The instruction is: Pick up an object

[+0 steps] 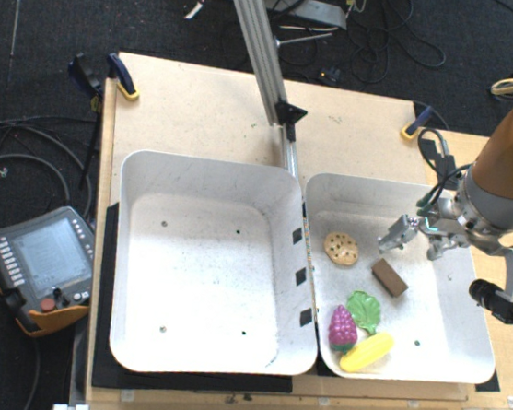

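Gripper point(417, 236) over right bin point(460, 359), fingers spread wide, holding nothing, block point(389, 278) just below, cookie point(341, 249) near.

Over the right bin point(466, 313) the gripper point(420, 234) hangs with its fingers spread, nothing between them. Below it lie a cookie point(341, 249), a brown block point(389, 278), purple grapes point(343, 327), a green leaf point(365, 309), possibly lettuce, and a yellow corn cob point(367, 352). The left bin point(148, 177) adjoins it.
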Robot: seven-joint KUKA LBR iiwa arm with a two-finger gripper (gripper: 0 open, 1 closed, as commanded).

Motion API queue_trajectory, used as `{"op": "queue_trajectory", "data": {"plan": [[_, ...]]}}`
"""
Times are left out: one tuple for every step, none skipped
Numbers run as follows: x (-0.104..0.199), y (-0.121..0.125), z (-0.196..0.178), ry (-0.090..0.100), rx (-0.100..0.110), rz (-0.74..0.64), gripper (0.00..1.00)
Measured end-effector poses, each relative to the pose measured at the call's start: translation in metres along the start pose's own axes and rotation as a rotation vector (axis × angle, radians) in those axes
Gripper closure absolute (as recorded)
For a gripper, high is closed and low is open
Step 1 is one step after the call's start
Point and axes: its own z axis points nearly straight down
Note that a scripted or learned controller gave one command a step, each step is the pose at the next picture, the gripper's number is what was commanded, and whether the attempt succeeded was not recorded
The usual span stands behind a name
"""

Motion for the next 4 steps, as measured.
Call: {"op": "queue_trajectory", "data": {"plan": [[0.000,0.001,-0.002,-0.001,-0.004,0.001,0.00],[-0.003,0.008,0.044,-0.001,0.000,0.002,0.00],[-0.003,0.010,0.106,-0.001,-0.004,0.002,0.00],[-0.003,0.011,0.105,-0.001,-0.005,0.003,0.00]]}}
